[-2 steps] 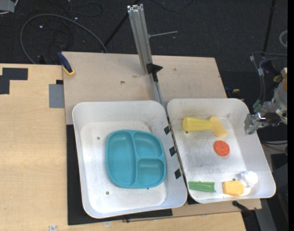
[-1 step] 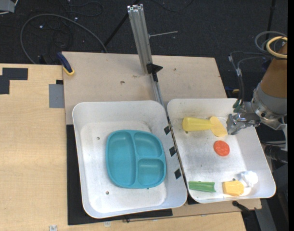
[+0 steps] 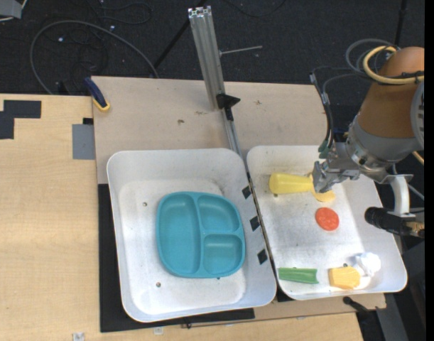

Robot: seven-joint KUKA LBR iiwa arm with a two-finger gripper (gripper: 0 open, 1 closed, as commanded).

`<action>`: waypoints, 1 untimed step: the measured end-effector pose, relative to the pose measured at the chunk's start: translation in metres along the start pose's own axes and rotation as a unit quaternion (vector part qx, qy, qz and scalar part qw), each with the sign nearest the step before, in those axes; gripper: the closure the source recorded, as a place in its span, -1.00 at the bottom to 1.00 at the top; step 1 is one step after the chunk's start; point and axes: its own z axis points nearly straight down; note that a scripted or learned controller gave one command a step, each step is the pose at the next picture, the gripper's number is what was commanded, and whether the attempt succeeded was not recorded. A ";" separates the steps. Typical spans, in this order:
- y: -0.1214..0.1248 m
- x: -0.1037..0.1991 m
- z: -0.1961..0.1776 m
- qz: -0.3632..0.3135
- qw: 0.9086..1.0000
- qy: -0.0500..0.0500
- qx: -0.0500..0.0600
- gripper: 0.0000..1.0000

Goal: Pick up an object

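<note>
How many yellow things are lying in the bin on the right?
2 that I can tell: a long yellow piece at the top, beside the gripper, and a yellow block near the bottom edge, next to a white object. The gripper may hide more.

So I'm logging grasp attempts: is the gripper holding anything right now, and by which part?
Cannot be told. The gripper sits at the right end of the yellow piece in the right bin, but the view doesn't settle whether it grips it.
</note>
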 end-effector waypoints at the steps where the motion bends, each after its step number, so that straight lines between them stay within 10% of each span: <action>1: 0.007 0.061 -0.005 -0.001 1.000 0.000 0.000 1.00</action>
